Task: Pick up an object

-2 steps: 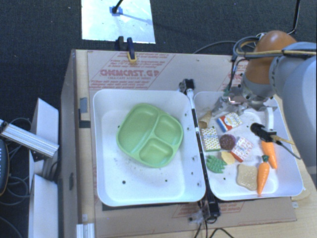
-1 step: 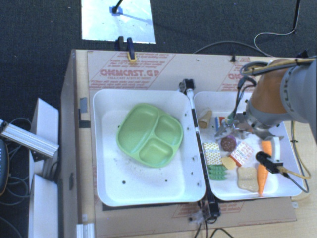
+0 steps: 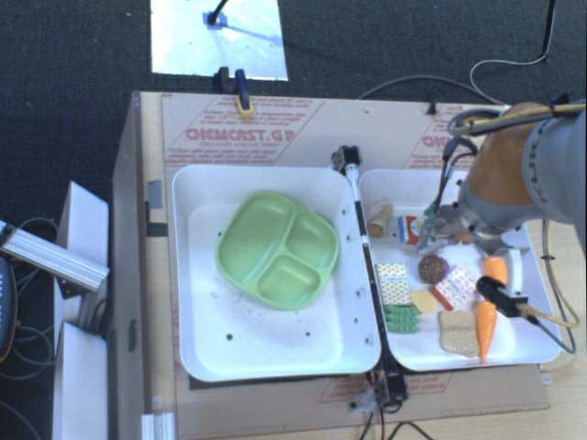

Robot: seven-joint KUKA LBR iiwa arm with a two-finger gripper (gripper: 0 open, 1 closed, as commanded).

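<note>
The right bin holds several toy foods. A tan cone lies at its far left, with a red, white and blue packet beside it. Below them sit a brown round patty, a checkered waffle, a yellow cheese slice, a red striped piece, a green leafy piece, a bread slice and an orange carrot. My gripper hangs low over the bin's upper middle, just right of the packet and above the patty.
The left bin holds a green divided plate, tilted slightly. A raised rim separates the two bins. The grey arm with its orange band covers the right bin's far right corner.
</note>
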